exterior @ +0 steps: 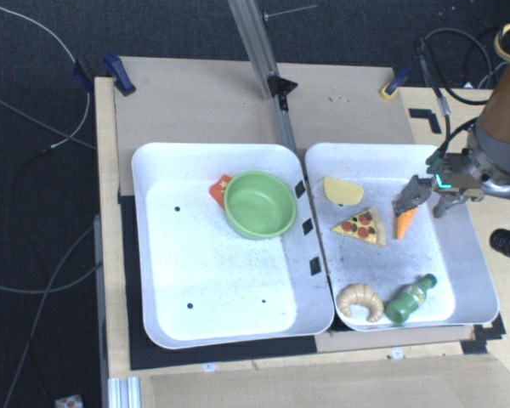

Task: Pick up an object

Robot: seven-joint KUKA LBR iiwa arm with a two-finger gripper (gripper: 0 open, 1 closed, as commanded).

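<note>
carrot (404,223), small, orange and tapered, lies just under the spread, unladen end effector (427,195).

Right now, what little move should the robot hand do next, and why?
Probably lower straight down a little onto the carrot. The gripper sits in the right bin just above and beside the carrot's top end, and nothing shows between its fingers. The pizza slice lies apart to the left, so it shouldn't get in the way.
</note>
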